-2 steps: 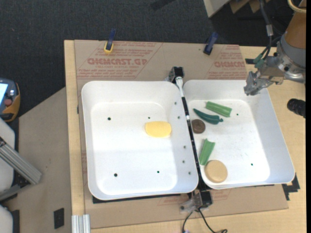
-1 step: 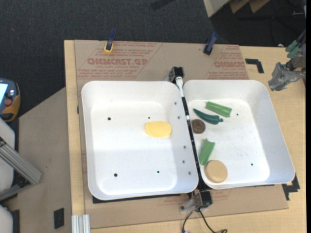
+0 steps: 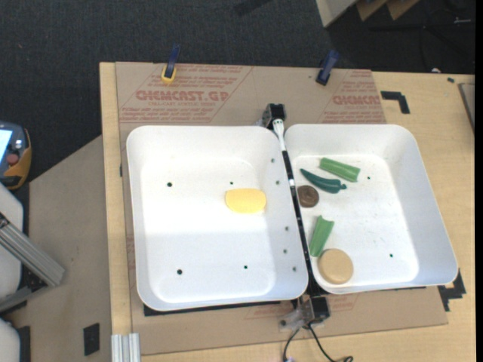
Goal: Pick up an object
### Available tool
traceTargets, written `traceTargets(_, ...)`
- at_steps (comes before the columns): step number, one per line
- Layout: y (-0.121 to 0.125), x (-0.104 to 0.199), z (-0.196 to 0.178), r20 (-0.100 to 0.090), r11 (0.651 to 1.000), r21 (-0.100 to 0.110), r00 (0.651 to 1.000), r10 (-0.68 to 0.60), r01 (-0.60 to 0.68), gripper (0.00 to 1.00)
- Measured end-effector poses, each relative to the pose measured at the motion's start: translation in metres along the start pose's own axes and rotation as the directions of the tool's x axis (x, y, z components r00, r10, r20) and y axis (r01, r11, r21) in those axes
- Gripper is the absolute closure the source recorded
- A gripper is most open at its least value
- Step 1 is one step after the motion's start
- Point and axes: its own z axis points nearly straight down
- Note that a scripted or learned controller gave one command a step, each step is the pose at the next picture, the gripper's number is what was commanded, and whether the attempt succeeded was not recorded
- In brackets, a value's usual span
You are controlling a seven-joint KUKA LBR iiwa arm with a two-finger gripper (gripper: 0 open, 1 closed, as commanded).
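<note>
A yellow oval piece (image 3: 245,200) lies alone near the middle of the left bin (image 3: 151,225). In the right bin (image 3: 407,217) a light green block (image 3: 339,169) lies at the back, with a dark green pod-shaped piece (image 3: 323,181) just in front of it. A small brown disc (image 3: 307,196) rests by the divider. Nearer the front, a green stick (image 3: 321,234) lies tilted above a tan round disc (image 3: 336,266) in the front left corner.
The two bins stand side by side on a cardboard sheet (image 3: 226,89) clamped at the back by a blue-yellow clip (image 3: 170,68) and a blue clip (image 3: 327,67). A black divider strip (image 3: 290,194) runs between the bins.
</note>
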Motion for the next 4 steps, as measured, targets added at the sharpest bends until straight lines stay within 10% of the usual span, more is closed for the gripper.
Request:
traceTargets(3, 0.012, 0.154, 0.181, -0.009, 1.0, 0.024, 1.0, -0.014, 0.014, 1.0)
traceTargets(4, -0.001, 0.217, 0.136, -0.009, 1.0, 0.014, 1.0, -0.013, 0.013, 1.0)
